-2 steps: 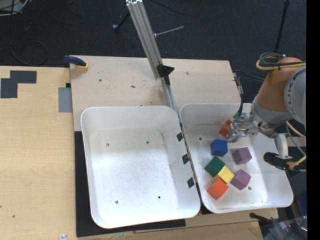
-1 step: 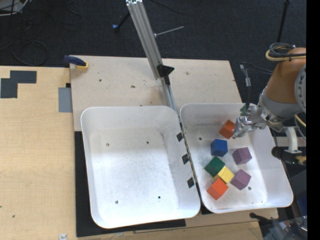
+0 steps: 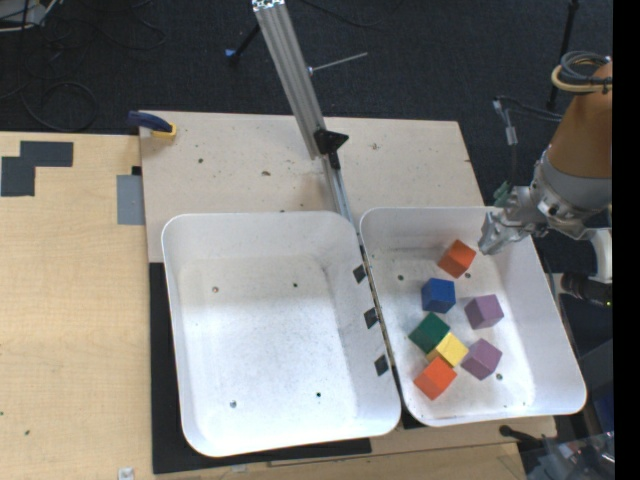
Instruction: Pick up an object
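seven blocks (image 3: pixel 450 320) crowd the right bin (image 3: pixel 560 363); fingers (image 3: pixel 493 238), open or closed i cannot tell, beside the orange cube (image 3: pixel 457 258).

We see two white bins (image 3: pixel 270 230), the right bin (image 3: pixel 560 358) holding colored cubes: an orange cube (image 3: pixel 457 258), a blue cube (image 3: pixel 438 294), two purple cubes (image 3: pixel 484 311), a green cube (image 3: pixel 429 331), a yellow cube (image 3: pixel 451 349) and a red-orange cube (image 3: pixel 435 377); an orange band (image 3: pixel 585 133) tops the grey wrist.
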Controlling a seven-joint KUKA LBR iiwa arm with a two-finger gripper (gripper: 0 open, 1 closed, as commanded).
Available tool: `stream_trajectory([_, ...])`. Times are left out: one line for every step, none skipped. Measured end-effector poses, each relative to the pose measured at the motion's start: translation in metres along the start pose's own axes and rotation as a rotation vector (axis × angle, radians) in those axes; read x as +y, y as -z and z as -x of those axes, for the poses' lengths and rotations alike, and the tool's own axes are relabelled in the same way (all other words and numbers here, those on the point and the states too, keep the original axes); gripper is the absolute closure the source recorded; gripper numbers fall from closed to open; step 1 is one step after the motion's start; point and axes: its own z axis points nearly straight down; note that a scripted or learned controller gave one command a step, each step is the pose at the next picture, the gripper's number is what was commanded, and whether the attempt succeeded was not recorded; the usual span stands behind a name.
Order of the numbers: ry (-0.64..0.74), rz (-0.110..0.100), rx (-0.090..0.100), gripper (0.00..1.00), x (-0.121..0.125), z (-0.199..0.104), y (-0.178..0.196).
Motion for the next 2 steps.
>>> stream_trajectory([0.0,0.001,-0.001,1.0,0.001,0.007,0.062])
stream_trajectory([0.002,-0.009,0.004,1.0,-0.018,-0.044,0.047])
